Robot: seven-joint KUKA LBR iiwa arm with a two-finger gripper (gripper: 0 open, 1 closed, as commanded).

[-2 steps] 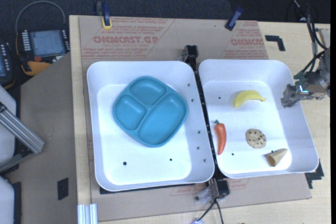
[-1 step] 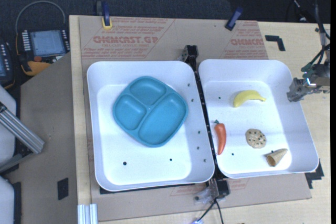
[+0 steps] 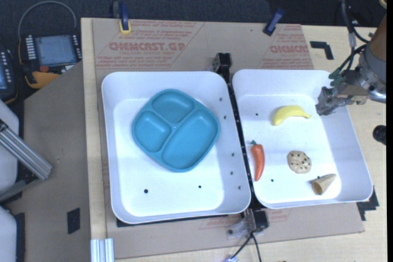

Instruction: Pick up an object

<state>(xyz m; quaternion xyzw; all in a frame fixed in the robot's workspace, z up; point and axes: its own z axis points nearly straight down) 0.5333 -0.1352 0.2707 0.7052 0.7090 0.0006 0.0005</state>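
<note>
Our hand waits at the right bin's far edge, with four small things laid out to choose from.

We see the table (image 3: 92, 132) carrying two white bins side by side: the left bin (image 3: 123, 193) holds just a blue divided plate (image 3: 176, 129), lying flat near its middle, while the right bin (image 3: 350, 150) holds the loose pieces, spread well apart so that each could be reached alone. Our hand (image 3: 325, 102) hangs over that bin's upper right rim, near the yellow banana (image 3: 290, 114), and we cannot tell whether it is spread or closed; nothing shows in it. Lower down lie the red chili pepper (image 3: 258, 159) close to the left wall, the round cookie (image 3: 299, 161), and the small cone-shaped piece (image 3: 323, 183) nearest the front. We judge the banana the likeliest pick, being closest.
</note>
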